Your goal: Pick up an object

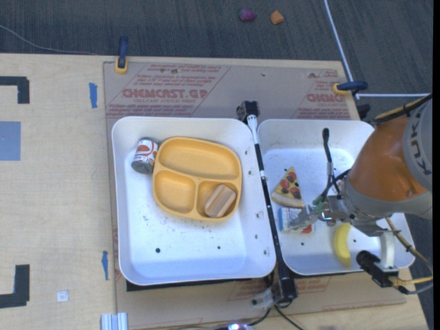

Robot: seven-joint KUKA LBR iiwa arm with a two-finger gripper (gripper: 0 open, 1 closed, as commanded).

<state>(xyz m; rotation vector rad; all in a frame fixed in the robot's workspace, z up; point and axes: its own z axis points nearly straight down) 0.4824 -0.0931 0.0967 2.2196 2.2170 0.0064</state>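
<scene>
Yellow banana (pixel 342 244) sits in the right bin (pixel 302 263), just beside the pincer (pixel 302 218), which hovers low over a flat card (pixel 297 222) near the pizza slice (pixel 289 188). Can't tell its opening. Risk: it scrapes the thin card and lifts nothing.
</scene>
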